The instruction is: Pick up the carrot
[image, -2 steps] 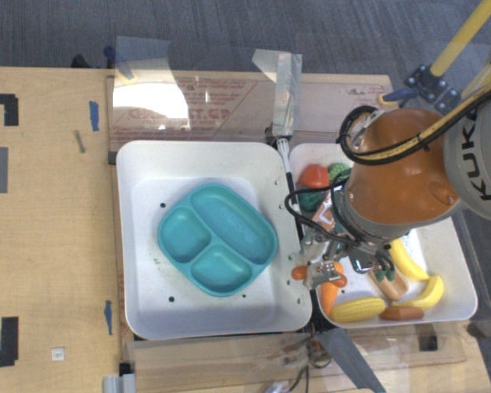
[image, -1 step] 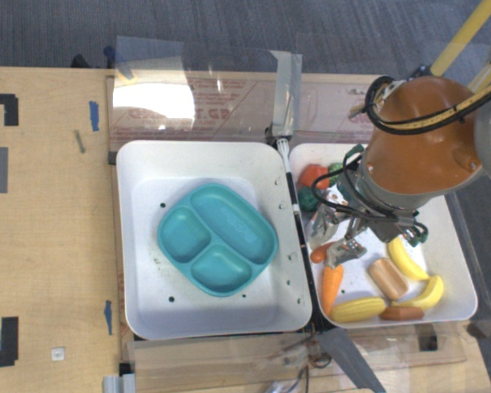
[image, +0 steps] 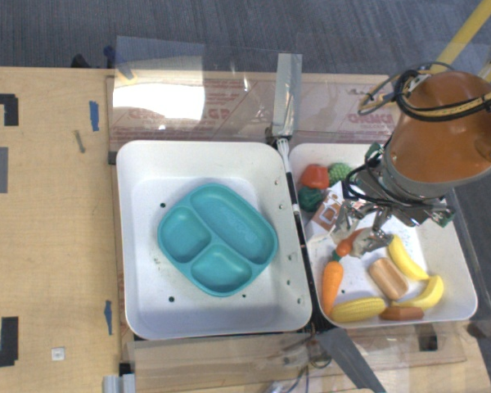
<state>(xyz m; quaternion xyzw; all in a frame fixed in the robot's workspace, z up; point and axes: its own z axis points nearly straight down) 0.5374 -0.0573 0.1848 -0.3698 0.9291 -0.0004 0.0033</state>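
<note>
The carrot [image: 332, 282] lies in the right white bin [image: 462, 278], close to that bin's left wall, its green top pointing away from the camera. Just beyond the carrot's top the pincer [image: 367, 241] hangs low over the bin floor; whether it is open or closed cannot be told, and the carrot is not between its fingers. Right of the carrot lie a sausage-like piece [image: 388, 277], two bananas [image: 407, 258] and, nearer the camera, a corn cob [image: 358, 309]. Farther back from the carrot sit a red vegetable [image: 315, 176] and a green one [image: 340, 172]. Left of the carrot, the left white bin [image: 139, 219] holds a teal divided plate [image: 217, 238]. Both bins rest on the tabletop [image: 45, 219].
</note>
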